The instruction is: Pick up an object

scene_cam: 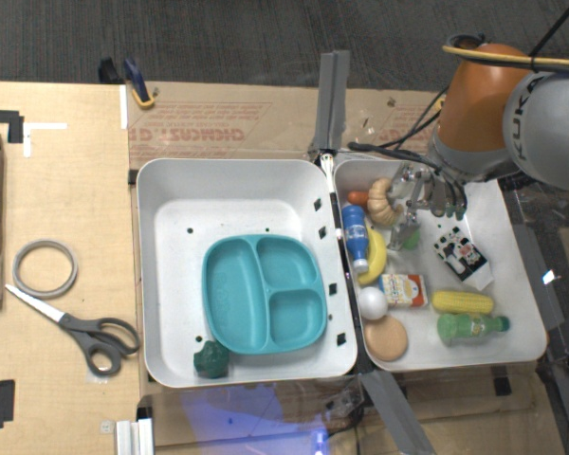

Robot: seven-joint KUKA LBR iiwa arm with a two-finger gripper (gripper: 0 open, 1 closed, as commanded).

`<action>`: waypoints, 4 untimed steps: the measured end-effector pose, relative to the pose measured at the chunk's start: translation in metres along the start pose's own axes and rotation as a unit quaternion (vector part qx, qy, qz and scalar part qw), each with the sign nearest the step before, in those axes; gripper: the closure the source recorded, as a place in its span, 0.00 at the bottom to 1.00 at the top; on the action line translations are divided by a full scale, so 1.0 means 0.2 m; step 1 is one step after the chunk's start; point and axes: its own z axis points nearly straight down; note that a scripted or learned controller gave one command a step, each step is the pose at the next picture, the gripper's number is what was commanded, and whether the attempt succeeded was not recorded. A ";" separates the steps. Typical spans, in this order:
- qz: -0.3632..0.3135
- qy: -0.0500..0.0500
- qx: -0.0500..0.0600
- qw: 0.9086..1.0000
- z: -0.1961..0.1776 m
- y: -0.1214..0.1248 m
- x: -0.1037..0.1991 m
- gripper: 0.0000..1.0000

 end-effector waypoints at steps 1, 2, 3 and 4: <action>0.032 -0.010 -0.001 0.999 0.01 0.00 0.29 0.00; 0.120 -0.008 -0.001 0.993 0.02 -0.01 0.65 0.00; 0.147 -0.008 -0.001 0.989 0.02 -0.06 0.81 0.00; 0.157 -0.008 -0.002 0.988 0.02 -0.23 0.87 0.00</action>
